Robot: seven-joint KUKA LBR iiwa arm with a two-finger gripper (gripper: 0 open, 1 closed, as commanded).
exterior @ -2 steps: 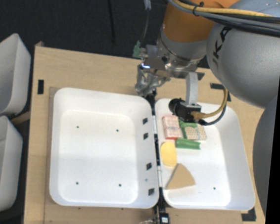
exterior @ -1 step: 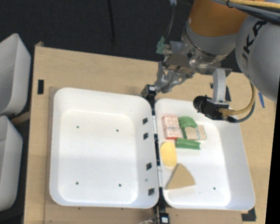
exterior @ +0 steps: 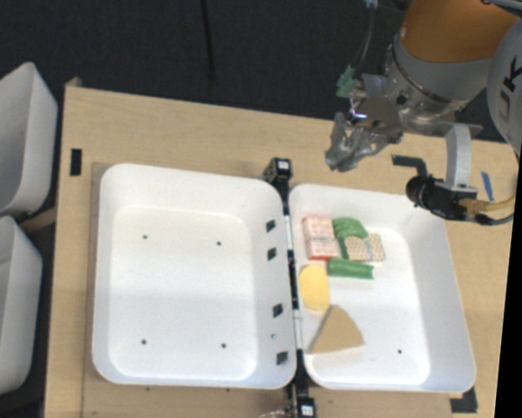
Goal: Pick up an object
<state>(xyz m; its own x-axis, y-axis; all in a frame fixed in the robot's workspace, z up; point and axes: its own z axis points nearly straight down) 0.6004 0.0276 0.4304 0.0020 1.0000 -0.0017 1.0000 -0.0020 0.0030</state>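
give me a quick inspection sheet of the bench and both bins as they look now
surface: wooden bench bearing left bin and right bin.
job's things: in the right bin, pink block, green piece, speckled block, yellow piece, tan wedge, clustered near its left wall.
clutter: nothing seen.
grippers: gripper hangs above the right bin's far edge, holding nothing visible.
cables: cable at the arm's base.
surroundings: white containers at left.

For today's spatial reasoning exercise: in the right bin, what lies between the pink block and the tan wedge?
In the camera view, the yellow object lies between the pink block and the tan wedge, close against the right bin's left wall.
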